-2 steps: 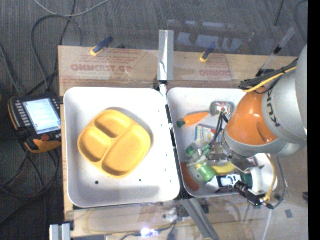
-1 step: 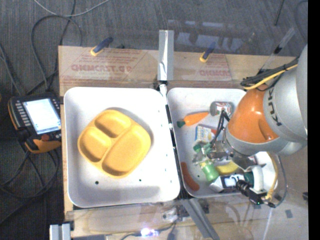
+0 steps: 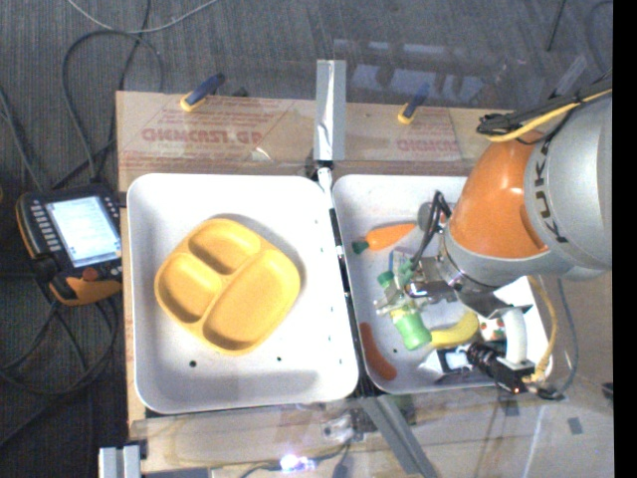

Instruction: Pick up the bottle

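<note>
Right under the gripper (image 3: 413, 285) lies the bottle (image 3: 406, 317), green, on its side in the right bin (image 3: 350, 267), its cap end pointing away from the wrist and down toward the bin's front wall. The gripper's metal parts sit above the bottle's upper end, but whether it is spread or closed on anything cannot be told; the orange band and grey wrist cover most of the tool. Nothing shows the bottle off the bin floor, so by my reading the pick is not yet made: the arm has reached the spot, and the closing and lifting are what is left.

Just beside the bottle, on the arm's side, is a banana (image 3: 456, 329), touching or nearly touching it. A little farther out, beyond the bottle toward the divider, a dark red sausage-shaped piece (image 3: 376, 355) lies along the bin floor, and on the other side of the gripper an orange carrot (image 3: 388, 235) rests near the back. A crowded grasp could catch the banana as well.

Well apart, across the divider, the left bin (image 3: 149, 366) holds a yellow sectioned plate (image 3: 229, 284).
</note>
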Tool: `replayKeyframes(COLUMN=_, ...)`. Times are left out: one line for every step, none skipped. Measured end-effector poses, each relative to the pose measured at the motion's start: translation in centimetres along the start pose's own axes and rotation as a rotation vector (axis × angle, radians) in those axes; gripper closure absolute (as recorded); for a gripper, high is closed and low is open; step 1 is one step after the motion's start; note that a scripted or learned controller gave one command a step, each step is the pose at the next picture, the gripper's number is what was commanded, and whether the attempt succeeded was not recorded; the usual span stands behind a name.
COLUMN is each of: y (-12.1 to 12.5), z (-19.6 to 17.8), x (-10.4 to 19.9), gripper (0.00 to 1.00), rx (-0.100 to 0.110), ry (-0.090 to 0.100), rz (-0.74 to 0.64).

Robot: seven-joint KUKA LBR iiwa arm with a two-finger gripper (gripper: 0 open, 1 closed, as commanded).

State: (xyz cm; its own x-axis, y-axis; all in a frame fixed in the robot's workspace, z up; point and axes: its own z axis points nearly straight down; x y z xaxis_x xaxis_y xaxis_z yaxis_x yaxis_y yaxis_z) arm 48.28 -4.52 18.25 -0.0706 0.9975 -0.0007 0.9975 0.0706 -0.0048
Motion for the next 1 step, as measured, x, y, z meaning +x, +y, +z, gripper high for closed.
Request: replayKeyframes(y=2.13, z=-10.76, x=-2.26, gripper=1.00, rx=-0.003, ry=-0.003, rz=-0.158)
